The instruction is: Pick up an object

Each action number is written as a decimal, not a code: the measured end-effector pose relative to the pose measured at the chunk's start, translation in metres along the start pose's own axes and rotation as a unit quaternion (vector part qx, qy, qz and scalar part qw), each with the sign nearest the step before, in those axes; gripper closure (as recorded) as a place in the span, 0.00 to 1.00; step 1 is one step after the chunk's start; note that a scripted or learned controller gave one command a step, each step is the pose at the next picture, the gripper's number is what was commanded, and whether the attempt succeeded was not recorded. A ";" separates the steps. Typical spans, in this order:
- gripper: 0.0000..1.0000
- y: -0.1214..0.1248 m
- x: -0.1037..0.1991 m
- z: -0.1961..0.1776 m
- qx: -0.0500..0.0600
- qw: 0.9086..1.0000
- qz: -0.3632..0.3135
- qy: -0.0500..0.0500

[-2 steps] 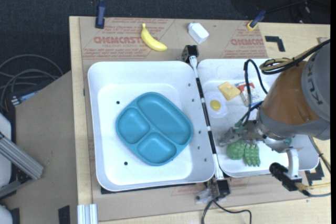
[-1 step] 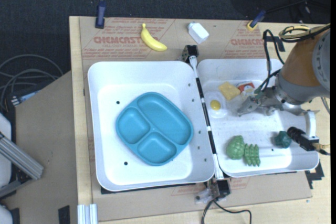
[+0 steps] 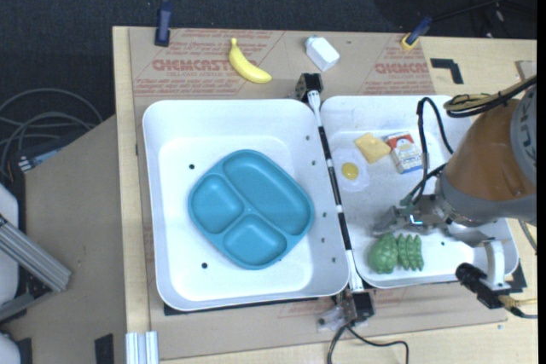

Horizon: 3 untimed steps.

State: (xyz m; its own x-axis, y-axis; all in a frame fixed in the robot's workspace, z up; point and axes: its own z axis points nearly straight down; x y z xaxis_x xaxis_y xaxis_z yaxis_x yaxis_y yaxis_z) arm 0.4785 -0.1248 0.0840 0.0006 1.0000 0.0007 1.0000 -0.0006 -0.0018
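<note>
**Gripper low over green object, grasp unconfirmed**

While hanging low in the right bin (image 3: 444, 268), gripper (image 3: 408, 217) just above green knobbly object (image 3: 397, 253) near front wall; nothing visibly between fingers; opening too small and blurred to judge; cannot tell.

Risks from here: closing too high and pinching air; nudging the lumpy green shape against front wall and skidding off its ridges; snagging trailing cable (image 3: 424, 141) on descent; brushing yellow block (image 3: 371, 147) or small carton (image 3: 404, 152) farther back, unlikely, both well apart.

Long axis of green object roughly left to right along front wall; ridged end toward right, rounder end toward left bin (image 3: 171, 149) with blue tray (image 3: 249, 207).
</note>
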 end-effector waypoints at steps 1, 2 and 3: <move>0.00 0.000 0.026 0.000 0.000 1.000 -0.001 0.000; 0.00 0.058 -0.024 -0.001 -0.002 1.000 0.000 -0.001; 0.00 0.140 -0.006 -0.001 -0.001 1.000 -0.001 -0.001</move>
State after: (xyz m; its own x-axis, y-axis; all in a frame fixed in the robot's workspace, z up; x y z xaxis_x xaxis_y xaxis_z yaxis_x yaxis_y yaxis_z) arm 0.6187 -0.1308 0.0849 -0.0018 1.0000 -0.0003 1.0000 0.0018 0.0007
